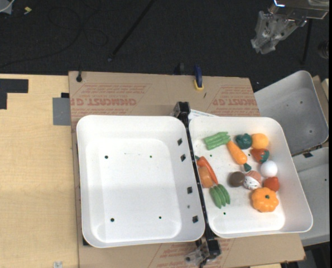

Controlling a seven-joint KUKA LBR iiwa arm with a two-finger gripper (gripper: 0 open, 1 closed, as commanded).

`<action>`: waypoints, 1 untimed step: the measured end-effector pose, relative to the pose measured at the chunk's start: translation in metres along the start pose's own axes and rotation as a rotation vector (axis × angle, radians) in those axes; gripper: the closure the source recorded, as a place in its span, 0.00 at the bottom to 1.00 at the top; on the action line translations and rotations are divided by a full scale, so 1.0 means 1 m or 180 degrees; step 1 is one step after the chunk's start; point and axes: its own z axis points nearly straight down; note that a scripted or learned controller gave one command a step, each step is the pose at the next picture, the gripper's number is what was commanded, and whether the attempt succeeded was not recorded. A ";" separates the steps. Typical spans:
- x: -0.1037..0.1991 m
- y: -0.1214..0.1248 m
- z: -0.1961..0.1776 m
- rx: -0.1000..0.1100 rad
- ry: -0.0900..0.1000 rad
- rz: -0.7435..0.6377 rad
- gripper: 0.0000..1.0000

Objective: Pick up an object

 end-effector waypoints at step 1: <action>-0.061 -0.005 0.048 0.0033 0.0000 0.0012 1.00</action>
